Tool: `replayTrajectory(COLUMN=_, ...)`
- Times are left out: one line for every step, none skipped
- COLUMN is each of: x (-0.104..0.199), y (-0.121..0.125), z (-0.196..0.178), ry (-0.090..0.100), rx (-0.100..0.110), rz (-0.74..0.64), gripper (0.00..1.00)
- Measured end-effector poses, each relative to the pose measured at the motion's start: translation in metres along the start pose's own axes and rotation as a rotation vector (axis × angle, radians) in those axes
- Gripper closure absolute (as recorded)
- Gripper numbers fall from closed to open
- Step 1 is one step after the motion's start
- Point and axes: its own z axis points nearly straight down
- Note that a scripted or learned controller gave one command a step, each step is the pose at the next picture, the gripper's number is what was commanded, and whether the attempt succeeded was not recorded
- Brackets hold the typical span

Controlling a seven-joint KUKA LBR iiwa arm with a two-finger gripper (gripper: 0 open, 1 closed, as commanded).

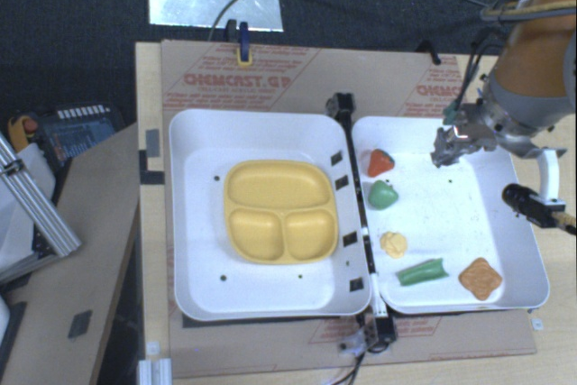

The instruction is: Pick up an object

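Nearest, a waffle (480,278) and green pod (421,271) lie loose at the right bin's (518,230) six o'clock, ready for picking. At twelve o'clock the gripper (448,149) hovers over bare floor; whether it is released or clenched, I cannot tell.

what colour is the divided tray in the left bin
Yellow. The divided tray is a plain pale yellow with no pattern, seen clearly in the camera view.

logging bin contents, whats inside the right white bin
The right shallow white bin holds five small items: a red-orange piece, a round green piece, a pale yellow lump, a long green piece and a tan waffle-like square. The gripper covers part of its far floor.
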Motion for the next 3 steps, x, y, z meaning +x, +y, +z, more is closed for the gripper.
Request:
replayTrajectory(x=0.055, y=-0.01, z=0.015, ry=0.003, rx=0.007, rz=-0.005, gripper=1.0)
replayTrajectory(x=0.105, y=-0.025, z=0.024, ry=0.004, rx=0.009, rz=-0.006, gripper=1.0)
replayTrajectory(x=0.167, y=-0.027, z=0.032, ry=0.004, rx=0.008, rz=-0.007, gripper=1.0)
